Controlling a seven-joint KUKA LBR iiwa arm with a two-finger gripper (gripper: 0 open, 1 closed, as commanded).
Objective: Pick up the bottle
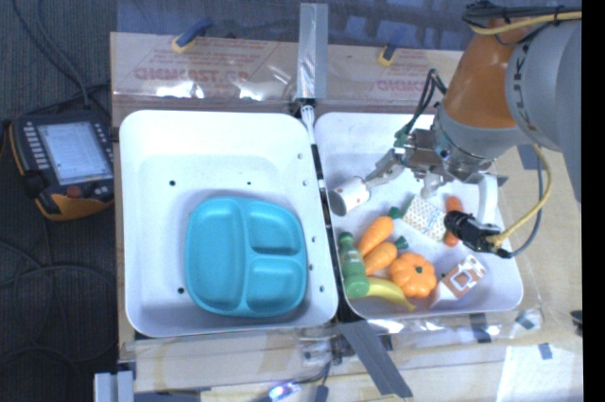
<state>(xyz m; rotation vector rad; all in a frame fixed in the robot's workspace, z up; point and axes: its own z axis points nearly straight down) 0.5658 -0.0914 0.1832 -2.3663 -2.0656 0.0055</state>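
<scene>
Bottle (353,266): small, green, lying in right bin (510,296) (beside carrots (378,241)); fingers' (413,166) state unclear.

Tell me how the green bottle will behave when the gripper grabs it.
The green bottle lies on its side against the bin wall, so it may roll or slide. Its smooth, rounded body looks slippery. The banana and carrots crowding it would probably shift too.

Arm (529,60) cut off by my right edge, pincer (416,166) mostly masked under the wrist so I can't tell its fingers' state, green bottle (353,266) partly tucked against the bin wall, banana (386,291) half under the pumpkin (413,274), handset (61,164) screen unreadable.
</scene>
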